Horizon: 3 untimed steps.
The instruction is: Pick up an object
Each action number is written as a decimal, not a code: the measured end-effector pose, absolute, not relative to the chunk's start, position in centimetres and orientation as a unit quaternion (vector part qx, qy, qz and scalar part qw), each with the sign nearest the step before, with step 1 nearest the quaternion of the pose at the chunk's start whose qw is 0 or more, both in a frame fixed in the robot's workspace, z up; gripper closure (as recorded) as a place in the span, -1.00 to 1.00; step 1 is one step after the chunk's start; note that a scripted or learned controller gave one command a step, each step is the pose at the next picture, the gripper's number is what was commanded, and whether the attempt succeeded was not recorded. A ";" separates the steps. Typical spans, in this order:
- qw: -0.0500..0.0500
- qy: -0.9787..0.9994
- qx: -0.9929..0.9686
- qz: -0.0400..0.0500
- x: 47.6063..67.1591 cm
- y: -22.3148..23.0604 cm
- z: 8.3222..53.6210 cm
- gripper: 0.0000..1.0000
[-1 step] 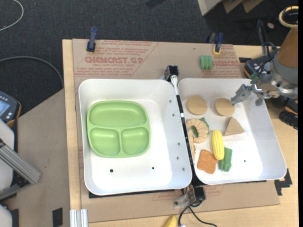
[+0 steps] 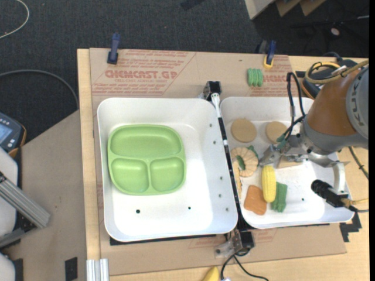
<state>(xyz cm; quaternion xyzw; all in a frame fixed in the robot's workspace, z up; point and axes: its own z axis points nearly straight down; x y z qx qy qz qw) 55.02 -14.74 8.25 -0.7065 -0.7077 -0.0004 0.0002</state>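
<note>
In the right bin, the toy food is heaped toward nine o'clock — corn cob, orange wedge, green piece — within the arm's reach. The gripper hovers at the corn's one o'clock; whether it's open, I cannot tell.

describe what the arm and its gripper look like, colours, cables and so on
The arm is bulky and rounded, grey with a wide orange band above the wrist. Black cables loop along its upper side. The gripper end is darker metal-grey and compact, with a black cylindrical piece sticking out below the wrist.
</note>
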 end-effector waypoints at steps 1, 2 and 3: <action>0.005 -0.707 -0.707 0.001 47.5 -9.5 8.4 -1.00; -0.001 -0.707 -0.708 -0.001 47.9 -9.8 9.5 1.00; -0.002 -0.710 -0.704 -0.003 48.0 -0.6 18.9 1.00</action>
